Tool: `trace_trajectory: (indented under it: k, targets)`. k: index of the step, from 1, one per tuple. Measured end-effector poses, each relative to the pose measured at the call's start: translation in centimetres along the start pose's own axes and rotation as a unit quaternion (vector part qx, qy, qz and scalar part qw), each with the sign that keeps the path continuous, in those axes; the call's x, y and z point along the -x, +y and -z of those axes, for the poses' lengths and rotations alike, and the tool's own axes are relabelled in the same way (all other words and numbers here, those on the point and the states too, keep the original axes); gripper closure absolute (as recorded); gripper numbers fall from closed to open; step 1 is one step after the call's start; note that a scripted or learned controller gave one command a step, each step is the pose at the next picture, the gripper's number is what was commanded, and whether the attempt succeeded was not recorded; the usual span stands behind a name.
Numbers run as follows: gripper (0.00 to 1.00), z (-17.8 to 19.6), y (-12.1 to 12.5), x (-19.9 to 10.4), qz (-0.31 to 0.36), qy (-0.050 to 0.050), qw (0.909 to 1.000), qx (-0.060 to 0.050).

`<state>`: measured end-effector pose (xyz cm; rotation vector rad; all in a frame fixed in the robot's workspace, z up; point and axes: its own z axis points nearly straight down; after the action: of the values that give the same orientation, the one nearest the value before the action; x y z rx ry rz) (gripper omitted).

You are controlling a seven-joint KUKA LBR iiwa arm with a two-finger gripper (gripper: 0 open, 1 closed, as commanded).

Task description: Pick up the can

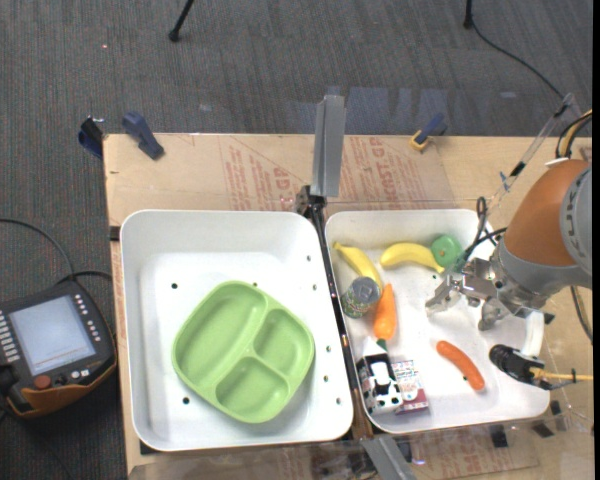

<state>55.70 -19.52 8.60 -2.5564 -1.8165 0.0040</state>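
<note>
bench (220, 168): plywood top, two white bins side by side.
left bin (150, 258): holds a green divided plate (243, 351), nothing to do with the task.
right bin (420, 413): crowded, all the small stuff is here.
arm (545, 233): comes in from the right, orange band above wrist, hangs over the right half of the right bin.
gripper (467, 298): fingers spread apart, nothing between them, sits right of the produce cluster, well apart from the target.
bananas: two, one (358, 263) just above-left of the can, other (410, 255) further right near a green round item (446, 250).
carrots: one (384, 311) upright-ish, touching or just beside the can's right side; second (461, 364) lower right, alone.
carton (392, 384): small box at the bin's bottom left.
can (361, 294): left side of right bin, near the dividing wall, top faces camera, boxed in by banana and carrot.
risk: judgement, a finger could land on the carrot or banana and shove the can instead of straddling it; wall leaves little room on the left; round smooth side may slip out of the closing fingers.
</note>
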Motion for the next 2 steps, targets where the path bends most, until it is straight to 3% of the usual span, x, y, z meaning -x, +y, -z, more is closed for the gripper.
trace_trajectory:
  k: [1, 2]
  targets:
    - [0.0, 0.0, -1.5, 0.9, -0.04, 0.003, 0.9992, 0.0]
    - [0.0, 0.0, -4.8, 2.1, -0.101, 0.002, 0.9949, -0.001]
